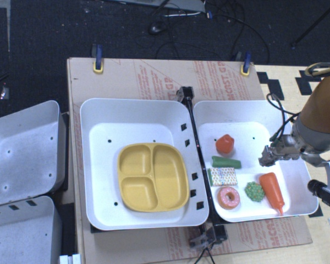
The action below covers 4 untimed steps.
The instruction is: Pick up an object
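The right bin (239, 128) has bare floor along its far side; nearer, tomato (225, 144), green bean (226, 161), wafer (223, 176), donut (229, 197), broccoli (254, 191) and carrot (272, 192) crowd together.

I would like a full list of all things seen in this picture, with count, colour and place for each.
bins: two, white, side by side on the bench
divided plate: one, yellow, in the left bin
tomato: one, red, right bin, far side
green vegetable: one, green, below the tomato
patterned packet: one, pale, multicoloured, right bin centre
donut: one, pink, near edge
broccoli: one, green, beside the carrot
carrot: one, orange, right side
clamps: two, yellow and blue, on the bench's far edge
gripper: one, grey, above the right bin
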### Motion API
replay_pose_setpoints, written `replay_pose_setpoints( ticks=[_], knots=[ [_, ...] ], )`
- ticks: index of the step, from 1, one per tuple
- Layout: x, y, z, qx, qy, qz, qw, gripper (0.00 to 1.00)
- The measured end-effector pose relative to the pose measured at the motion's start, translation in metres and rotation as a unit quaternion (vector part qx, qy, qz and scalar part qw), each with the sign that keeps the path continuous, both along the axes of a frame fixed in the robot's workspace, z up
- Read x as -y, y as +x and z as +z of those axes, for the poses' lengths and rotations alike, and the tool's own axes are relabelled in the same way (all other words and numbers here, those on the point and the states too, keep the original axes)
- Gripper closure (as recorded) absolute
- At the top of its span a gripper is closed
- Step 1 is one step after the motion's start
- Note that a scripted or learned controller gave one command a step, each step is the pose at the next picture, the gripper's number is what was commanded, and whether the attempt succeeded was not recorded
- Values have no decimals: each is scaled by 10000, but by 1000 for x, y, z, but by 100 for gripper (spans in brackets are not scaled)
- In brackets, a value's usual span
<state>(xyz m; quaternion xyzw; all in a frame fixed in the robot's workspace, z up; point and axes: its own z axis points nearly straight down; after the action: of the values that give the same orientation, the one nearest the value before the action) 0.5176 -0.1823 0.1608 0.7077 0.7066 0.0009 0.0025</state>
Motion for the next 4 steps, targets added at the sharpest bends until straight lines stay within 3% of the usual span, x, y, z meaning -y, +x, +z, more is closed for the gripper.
replay_pose_setpoints(
  ticks=[1, 2, 4],
  knots=[
    [-10, -2, 53, 5, 3, 26, 10000, 100],
    [-10, -1, 78, -3, 2, 25, 10000, 100],
    [-96, 39, 84, -12, 17, 47, 10000, 100]
  ],
)
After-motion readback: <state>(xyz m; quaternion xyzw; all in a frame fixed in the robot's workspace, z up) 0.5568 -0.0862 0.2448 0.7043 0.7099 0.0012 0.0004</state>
